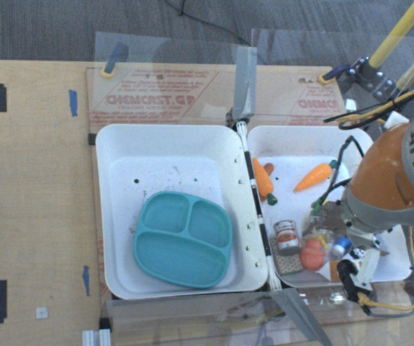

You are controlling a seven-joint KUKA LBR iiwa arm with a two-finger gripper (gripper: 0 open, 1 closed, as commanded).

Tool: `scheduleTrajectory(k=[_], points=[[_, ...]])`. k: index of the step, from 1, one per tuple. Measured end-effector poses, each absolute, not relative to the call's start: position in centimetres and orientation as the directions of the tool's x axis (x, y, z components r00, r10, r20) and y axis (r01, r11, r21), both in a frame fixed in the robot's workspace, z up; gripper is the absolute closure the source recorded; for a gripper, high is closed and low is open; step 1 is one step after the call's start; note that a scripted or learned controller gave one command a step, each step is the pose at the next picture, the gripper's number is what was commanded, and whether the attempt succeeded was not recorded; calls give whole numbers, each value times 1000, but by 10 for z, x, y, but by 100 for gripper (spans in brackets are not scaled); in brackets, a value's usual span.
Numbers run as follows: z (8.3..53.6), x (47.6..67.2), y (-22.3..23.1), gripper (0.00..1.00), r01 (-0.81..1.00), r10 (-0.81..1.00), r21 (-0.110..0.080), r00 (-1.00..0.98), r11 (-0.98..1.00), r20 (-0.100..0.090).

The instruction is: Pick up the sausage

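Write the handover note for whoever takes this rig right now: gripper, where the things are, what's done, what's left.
Gripper: low over the near part of the right bin, above the clutter there; I cannot tell how it is set or whether it holds anything.
Right bin contents: two carrots, a small can, a reddish round item.
Sausage: I cannot pick it out with certainty.
Left bin: teal divided plate.
Done: no pick confirmed.
Left: find, grasp and lift the sausage.
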State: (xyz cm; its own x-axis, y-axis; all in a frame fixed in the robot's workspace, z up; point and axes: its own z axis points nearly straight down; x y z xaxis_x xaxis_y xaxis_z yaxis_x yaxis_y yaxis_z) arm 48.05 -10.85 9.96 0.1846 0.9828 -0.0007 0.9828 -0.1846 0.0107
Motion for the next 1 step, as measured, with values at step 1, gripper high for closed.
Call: scheduleTrajectory(k=[1], points=[[95,479,-98,100,996,996,1,84,-84,-1]])
